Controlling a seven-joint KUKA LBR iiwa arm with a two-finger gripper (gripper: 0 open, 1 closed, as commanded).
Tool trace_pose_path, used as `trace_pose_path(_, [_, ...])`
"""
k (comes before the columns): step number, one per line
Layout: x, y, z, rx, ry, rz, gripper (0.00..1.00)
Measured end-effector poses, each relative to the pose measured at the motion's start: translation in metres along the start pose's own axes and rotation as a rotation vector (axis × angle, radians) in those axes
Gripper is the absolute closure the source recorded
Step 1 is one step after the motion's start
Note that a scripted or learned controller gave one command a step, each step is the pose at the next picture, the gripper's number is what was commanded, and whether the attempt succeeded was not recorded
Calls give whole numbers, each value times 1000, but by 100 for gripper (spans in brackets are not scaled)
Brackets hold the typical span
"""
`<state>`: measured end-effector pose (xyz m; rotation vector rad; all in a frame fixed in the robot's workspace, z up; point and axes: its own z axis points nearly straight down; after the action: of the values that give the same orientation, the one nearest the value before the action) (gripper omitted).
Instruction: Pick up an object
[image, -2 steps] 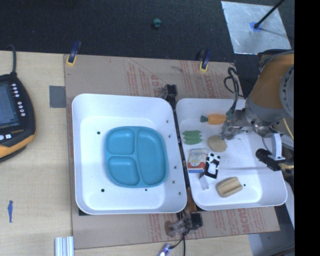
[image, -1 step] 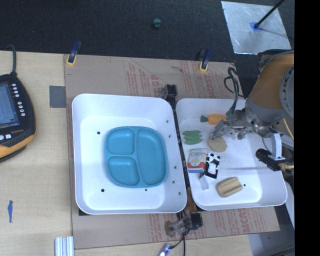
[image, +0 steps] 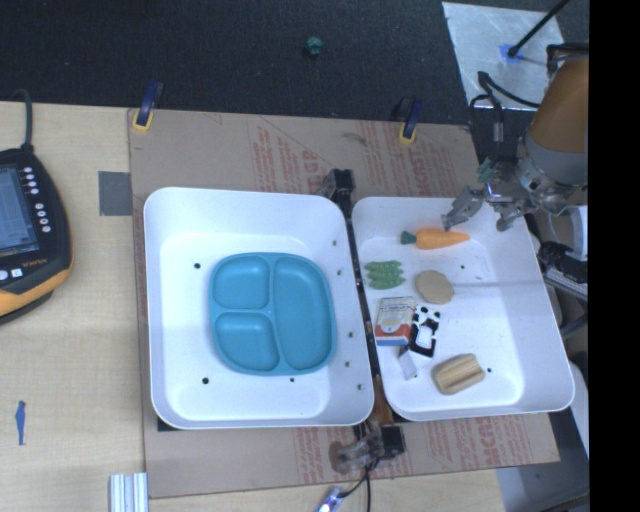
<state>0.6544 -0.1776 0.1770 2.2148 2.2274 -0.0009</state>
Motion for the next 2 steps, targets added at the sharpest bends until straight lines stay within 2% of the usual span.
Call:
trace_pose_path(1, [47,-29,59,5,1,-1,0])
trace_pose_path(2, [42,2,84,3,1,0,0])
